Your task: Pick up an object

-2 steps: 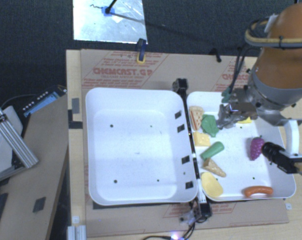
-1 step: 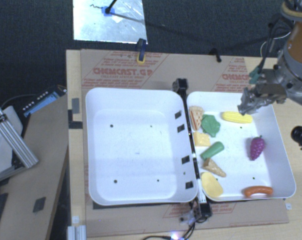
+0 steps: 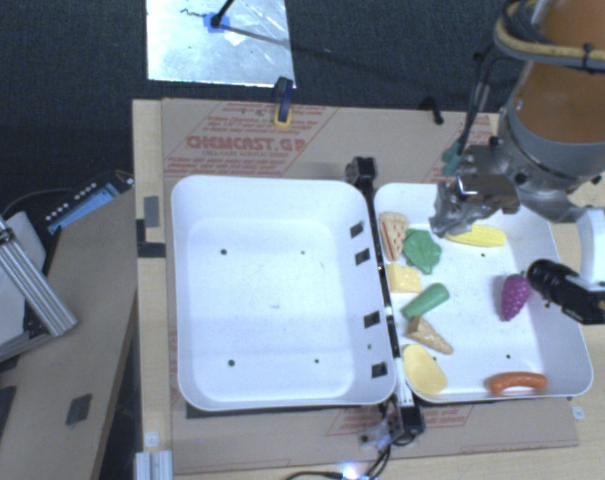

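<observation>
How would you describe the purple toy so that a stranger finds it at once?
Look in the right bin, the one with toy food. Near its right wall lies the purple grape bunch, apart from the other pieces. It is the one purple thing among yellow, green and orange.

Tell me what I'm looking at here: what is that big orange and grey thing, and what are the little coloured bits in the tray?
The orange and grey thing is a robot arm reaching in from the right. One camera fixed above the bench looks down at a slant. At the arm's end is a gripper, its hand, low over the right bin. I cannot tell whether it holds anything. The coloured bits are toy foods in that bin: a yellow piece beside the gripper, a green leafy piece, purple grapes, a green pod and a sausage, among others. The left bin sits alongside. The arm's job is to pick one object up.
</observation>
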{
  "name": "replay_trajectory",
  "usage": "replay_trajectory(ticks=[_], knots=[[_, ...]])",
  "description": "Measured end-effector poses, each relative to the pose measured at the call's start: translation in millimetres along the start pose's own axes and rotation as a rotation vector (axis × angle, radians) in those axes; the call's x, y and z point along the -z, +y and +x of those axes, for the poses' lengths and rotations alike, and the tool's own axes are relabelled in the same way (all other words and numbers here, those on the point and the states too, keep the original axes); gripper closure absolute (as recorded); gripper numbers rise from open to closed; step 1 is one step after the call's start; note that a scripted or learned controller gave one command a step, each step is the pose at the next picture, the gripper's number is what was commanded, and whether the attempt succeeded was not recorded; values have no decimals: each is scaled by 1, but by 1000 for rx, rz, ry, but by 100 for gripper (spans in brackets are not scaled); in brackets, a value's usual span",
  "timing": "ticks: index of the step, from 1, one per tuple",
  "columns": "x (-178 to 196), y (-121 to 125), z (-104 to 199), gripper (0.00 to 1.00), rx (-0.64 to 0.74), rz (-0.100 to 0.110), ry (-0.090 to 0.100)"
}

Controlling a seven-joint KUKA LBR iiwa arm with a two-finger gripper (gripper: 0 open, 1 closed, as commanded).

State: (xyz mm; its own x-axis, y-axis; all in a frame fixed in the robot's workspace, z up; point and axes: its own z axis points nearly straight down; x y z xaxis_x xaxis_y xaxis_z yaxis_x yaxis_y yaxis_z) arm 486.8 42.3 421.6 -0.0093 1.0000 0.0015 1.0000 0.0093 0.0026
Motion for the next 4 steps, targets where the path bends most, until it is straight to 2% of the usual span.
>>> replay_trajectory(ticks=[1,2,3,4], knots=[[-47,0,12,100,-4,4,-1],[-19,0,8,100,-4,-2,-1],[-175,3,65,100,-1,17,-3],[-45,14,72,100,-4,-13,3]])
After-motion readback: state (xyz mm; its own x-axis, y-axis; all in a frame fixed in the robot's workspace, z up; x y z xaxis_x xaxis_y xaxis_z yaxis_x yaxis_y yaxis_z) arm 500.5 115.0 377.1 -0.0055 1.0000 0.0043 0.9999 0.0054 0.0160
